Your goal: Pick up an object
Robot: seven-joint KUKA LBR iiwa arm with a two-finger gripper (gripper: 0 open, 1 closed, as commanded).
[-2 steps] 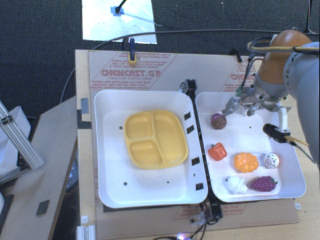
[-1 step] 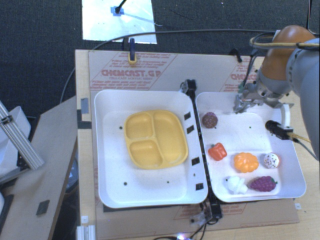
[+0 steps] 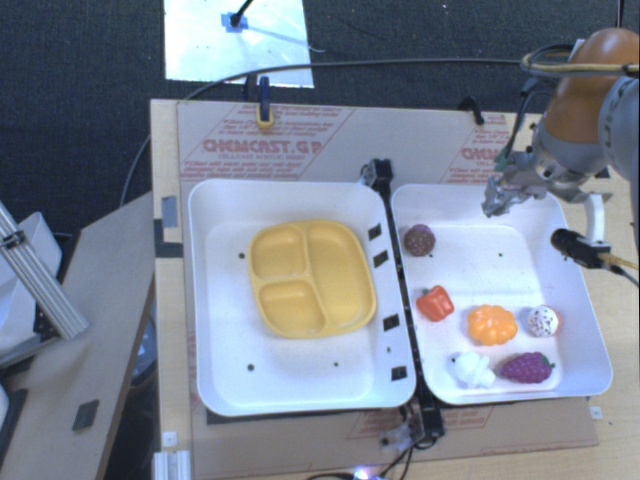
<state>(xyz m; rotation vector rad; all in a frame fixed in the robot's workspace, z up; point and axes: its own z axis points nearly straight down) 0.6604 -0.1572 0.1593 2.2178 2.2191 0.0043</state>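
tool (image 3: pixel 497 204) over rt bin (image 3: pixel 575 313) far rim, grip state can't tell, holds nothing seen | targets in rt bin: brown ball (image 3: pixel 418 239), red pepper (image 3: pixel 435 304), orange pumpkin (image 3: pixel 492 325), spotted ball (image 3: pixel 542 320), grapes (image 3: pixel 527 368), white toy (image 3: pixel 472 369) – spaced apart, so each grabbable | lt bin: yellow tray (image 3: pixel 310 277)

You are looking down from one fixed camera set high above the flat brown cardboard-topped table (image 3: pixel 300 138), tilted at a slant so the table's far edge sits toward the top of the picture. It stands far enough back to take in both shallow white plastic bins (image 3: pixel 230 393) whole, with dark carpet beyond the table and the grey-and-orange arm (image 3: pixel 590 98) entering from the right.
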